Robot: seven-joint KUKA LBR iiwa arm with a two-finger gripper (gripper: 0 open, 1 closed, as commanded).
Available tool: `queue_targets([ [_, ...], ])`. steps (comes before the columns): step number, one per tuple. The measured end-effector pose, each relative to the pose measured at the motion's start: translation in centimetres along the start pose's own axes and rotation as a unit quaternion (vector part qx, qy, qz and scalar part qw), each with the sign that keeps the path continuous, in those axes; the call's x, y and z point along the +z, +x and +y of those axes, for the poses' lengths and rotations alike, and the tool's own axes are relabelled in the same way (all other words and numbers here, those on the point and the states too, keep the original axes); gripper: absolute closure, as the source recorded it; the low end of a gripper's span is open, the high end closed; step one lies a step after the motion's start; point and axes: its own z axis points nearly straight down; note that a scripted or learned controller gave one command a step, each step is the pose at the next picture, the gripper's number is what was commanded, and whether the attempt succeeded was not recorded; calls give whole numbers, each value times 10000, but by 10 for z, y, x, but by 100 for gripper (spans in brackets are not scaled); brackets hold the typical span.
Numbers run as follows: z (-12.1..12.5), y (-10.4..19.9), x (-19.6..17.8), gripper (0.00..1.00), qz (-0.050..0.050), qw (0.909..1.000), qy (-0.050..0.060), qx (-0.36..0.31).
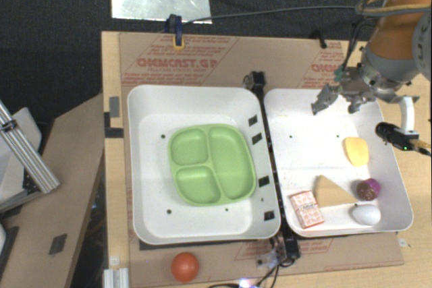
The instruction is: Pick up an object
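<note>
Cardboard bench (202, 57), green tray (212, 164), orange ball (185, 266)

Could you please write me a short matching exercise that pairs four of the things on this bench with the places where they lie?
Things:
1. green divided plastic plate
2. orange round ball
3. yellow oval piece
4. red and white small box

Places:
A. on the bench, in front of the left bin
B. right bin, near its front left corner
C. middle of the left bin
D. right bin, towards its right side

Pairs: 1-C, 2-A, 3-D, 4-B
</note>
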Motion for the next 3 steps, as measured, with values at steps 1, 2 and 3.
queue_targets([
  [1, 2, 0, -5, 0, -6, 10000, -46, -7],
  [2, -2, 2, 56, 0, -1, 10000, -20, 0],
  [3, -3, 8, 100, 0, -1, 10000, -26, -6],
])
